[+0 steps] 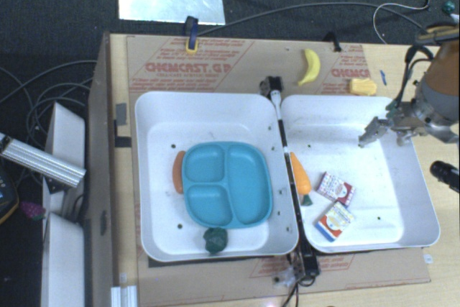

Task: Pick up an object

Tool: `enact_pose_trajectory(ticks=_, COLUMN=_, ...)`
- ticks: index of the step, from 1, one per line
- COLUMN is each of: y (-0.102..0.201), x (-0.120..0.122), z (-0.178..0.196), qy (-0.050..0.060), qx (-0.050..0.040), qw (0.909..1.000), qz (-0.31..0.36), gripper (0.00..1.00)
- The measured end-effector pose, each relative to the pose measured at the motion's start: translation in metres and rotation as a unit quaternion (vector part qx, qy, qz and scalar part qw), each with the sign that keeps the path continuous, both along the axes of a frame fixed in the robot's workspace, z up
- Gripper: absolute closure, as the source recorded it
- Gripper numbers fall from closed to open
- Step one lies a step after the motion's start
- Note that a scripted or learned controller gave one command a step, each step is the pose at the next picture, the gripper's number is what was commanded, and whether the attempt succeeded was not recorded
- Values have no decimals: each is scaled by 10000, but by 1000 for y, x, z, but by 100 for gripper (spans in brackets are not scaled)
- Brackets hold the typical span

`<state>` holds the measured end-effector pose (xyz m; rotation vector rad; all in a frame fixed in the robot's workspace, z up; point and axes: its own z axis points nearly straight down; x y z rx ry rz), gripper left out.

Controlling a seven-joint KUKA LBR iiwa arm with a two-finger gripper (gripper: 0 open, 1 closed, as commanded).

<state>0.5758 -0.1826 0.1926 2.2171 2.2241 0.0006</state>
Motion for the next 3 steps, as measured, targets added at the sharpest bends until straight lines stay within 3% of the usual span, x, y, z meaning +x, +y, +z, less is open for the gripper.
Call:
enact_pose_trajectory(ticks=1, y=70, x=-54, z=-49, qy=8, qx=7, qw=10000, qz=2, gripper=0)
enact_pose_trajectory(ticks=2, y=71, x=-61, z=-103, qy=-44, qx=5, qw=10000, qz=-5, gripper=0)
enact_pose_trajectory(ticks=3, y=70, x=-59, z=-91, qy=-75, qx=-2, qw=10000, qz=-6, gripper=100)
